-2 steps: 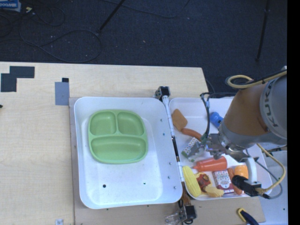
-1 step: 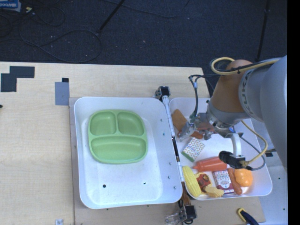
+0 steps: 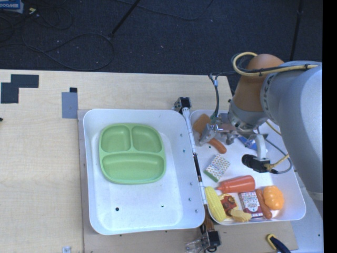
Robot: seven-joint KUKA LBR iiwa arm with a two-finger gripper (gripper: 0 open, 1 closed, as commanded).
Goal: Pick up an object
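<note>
In the right bin [image 3: 295, 207], near its upper-left corner, a small orange sausage-shaped piece [image 3: 218, 146] lies directly under the end effector [image 3: 220, 132]; it is the likeliest pick target. Whether the end effector is released or clenched cannot be told from this view, and nothing is visibly held. A patterned white block [image 3: 217, 166] lies just below the sausage piece. The remaining toys, including a red-orange carrot [image 3: 237, 184], a corn cob [image 3: 213, 199] and an orange fruit [image 3: 273, 197], crowd the bin's lower edge, probably leaving the upper zone easier to reach. The left bin [image 3: 95, 194] carries a green divided plate [image 3: 132, 153]. Both bins rest on the table [image 3: 37, 167].
</note>
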